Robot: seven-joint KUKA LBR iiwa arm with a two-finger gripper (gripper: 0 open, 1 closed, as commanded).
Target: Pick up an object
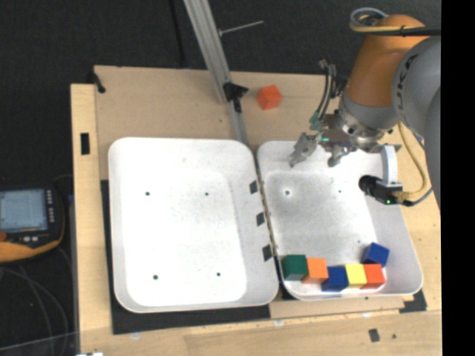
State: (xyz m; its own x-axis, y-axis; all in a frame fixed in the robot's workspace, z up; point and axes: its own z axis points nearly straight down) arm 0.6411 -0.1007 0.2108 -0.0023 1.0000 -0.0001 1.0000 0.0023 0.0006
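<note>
Several small blocks lie along the near edge of the right bin (338,199): a green block (295,266), an orange block (318,268), a blue block (335,277), a yellow block (356,274), a red-orange block (373,274) and a second blue block (376,254) just behind them. My gripper (318,151) hangs over the far edge of the right bin, well apart from the blocks. Its two fingers are spread, with nothing between them.
An orange cube (269,97) sits on the bench beyond the bins. The left bin (182,221) lies beside the right one. A slanted metal pole (215,50) rises from between the bins' far ends. A handheld device (26,217) rests at the far left.
</note>
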